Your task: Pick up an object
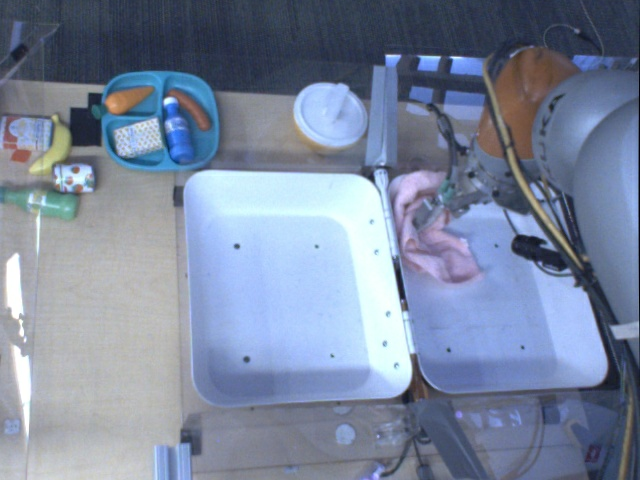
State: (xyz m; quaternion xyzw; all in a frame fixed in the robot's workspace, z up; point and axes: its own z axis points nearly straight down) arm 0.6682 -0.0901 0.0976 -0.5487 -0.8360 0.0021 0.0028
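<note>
Pink cloth (pixel 438 251) in right bin (pixel 560 358), fingers (pixel 432 214) touching its upper part

Grey arm (pixel 590 138), orange band (pixel 525 83), black and yellow cables.

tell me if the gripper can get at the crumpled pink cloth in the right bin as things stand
Probably yes. The gripper is already down at the crumpled pink cloth, which lies against the left wall of the right white bin, and nothing covers it. The nearby bin wall might crowd the approach.

Dark carpeted floor (pixel 250 13) beyond a light wooden bench (pixel 90 348), evenly lit
</note>
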